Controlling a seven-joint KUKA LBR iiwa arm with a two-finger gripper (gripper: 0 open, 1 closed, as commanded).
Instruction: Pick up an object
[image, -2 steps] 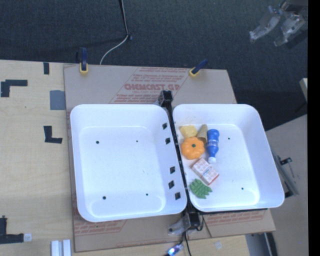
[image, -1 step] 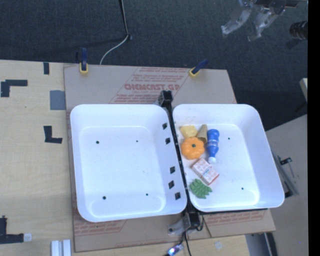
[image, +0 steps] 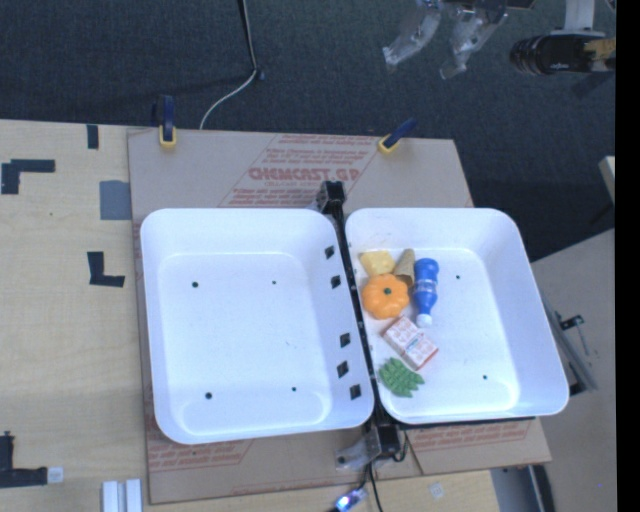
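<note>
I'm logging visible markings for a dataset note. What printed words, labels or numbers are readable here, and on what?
"CHEMCAST GP", red print on the brown board beneath the bins; the smaller red lines around it are too blurred to read.
Small box in the right bin: red-and-white print, unreadable.
Blue bottle: no legible label.

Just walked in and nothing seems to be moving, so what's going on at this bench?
The arm's tool hangs high over the dark floor beyond the bench, with nothing between its fingers. The items all sit in the right bin: an orange pumpkin, a blue bottle, a small carton and a green leaf, clustered near the divider. Nothing is picked yet.
</note>
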